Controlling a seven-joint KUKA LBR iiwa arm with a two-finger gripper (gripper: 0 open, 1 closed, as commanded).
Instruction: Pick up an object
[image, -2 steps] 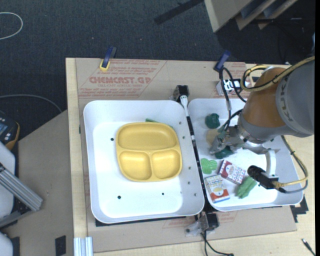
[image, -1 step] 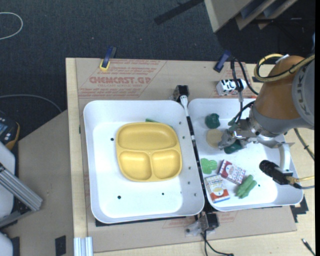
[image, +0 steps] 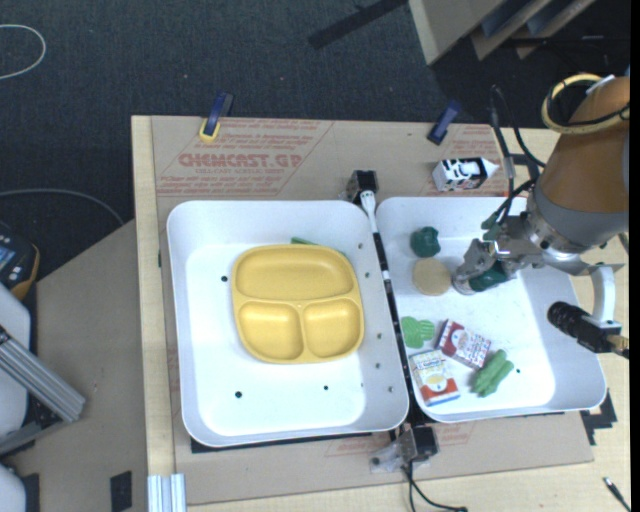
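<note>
At the bottom of the frame, the bench (image: 280, 475) carries two white bins side by side. The left bin (image: 200, 330) holds a yellow divided plate (image: 297, 302). The right bin (image: 570, 370) holds loose items spread apart, which leaves room for a grasp: a green ball-like toy (image: 425, 240), a tan disc (image: 432, 278), a red packet (image: 464, 345), a small carton (image: 433, 375) and a green piece (image: 492, 373). The gripper (image: 480, 272) sits low at centre right of the frame — a teal object (image: 490, 281) shows at its tip, possibly between the fingers, but whether they have closed on it cannot be told. No object is clearly lifted yet.
</note>
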